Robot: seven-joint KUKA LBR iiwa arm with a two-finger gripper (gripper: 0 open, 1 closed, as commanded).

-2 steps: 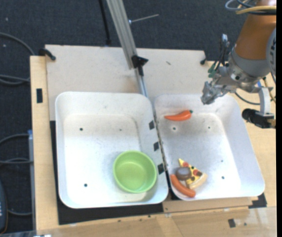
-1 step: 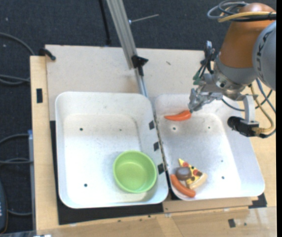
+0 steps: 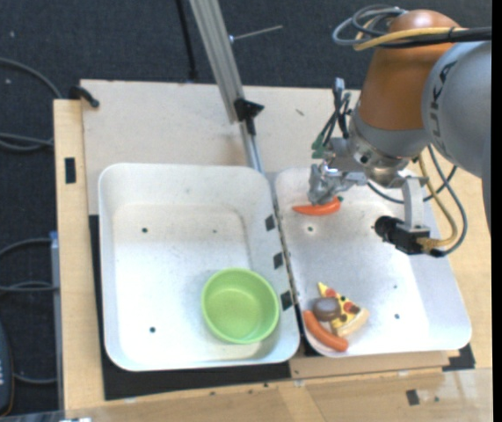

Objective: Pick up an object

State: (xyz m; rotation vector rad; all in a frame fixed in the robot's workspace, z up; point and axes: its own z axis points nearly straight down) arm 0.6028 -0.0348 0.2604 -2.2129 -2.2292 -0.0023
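Gripping gripper (image 3: 325, 192) on slim, curved orange carrot (image 3: 316, 207).

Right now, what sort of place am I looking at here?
Probably a robotics lab test bench: a grey and orange arm reaching over two white bins, toy food and a green bowl, cables on the dark floor.

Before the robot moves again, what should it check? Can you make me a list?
1. Is something in the gripper? The orange carrot-like toy sits right under its fingertips; gripped or only touching: cannot tell.
2. Is the toy off the floor of the right bin? Cannot tell.
3. Is the green bowl out of the way? It sits in the left bin: ok.
4. Is the pile of toy food out of the way? It lies at the right bin's near-left corner: ok.
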